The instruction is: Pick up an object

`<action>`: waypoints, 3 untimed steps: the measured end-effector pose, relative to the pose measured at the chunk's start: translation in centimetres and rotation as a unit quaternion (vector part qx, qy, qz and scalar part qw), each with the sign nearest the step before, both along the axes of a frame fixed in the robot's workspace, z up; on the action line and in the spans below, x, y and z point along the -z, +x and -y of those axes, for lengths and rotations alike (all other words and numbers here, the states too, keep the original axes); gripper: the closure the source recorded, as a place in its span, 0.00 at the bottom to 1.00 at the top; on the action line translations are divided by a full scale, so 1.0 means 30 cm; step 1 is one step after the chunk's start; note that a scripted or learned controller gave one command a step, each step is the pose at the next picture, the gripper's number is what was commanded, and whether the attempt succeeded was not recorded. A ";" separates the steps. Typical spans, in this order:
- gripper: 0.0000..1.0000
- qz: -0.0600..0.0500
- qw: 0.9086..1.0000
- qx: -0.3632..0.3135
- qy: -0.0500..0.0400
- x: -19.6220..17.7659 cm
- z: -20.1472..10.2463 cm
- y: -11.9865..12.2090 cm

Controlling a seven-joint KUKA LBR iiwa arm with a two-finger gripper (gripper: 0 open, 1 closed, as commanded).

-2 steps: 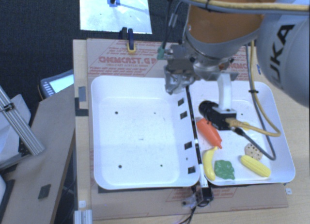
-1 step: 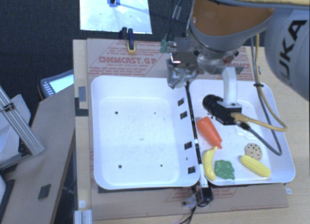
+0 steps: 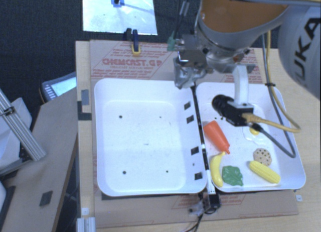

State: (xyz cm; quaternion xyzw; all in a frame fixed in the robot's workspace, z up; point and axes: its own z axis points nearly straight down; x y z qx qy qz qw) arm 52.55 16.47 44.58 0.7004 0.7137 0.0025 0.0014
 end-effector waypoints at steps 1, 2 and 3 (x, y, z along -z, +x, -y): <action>1.00 0.002 1.000 0.006 0.001 -0.269 -0.153 0.022; 1.00 -0.001 1.000 0.005 0.000 -0.293 -0.146 0.022; 1.00 0.001 1.000 0.003 0.001 -0.330 -0.146 0.023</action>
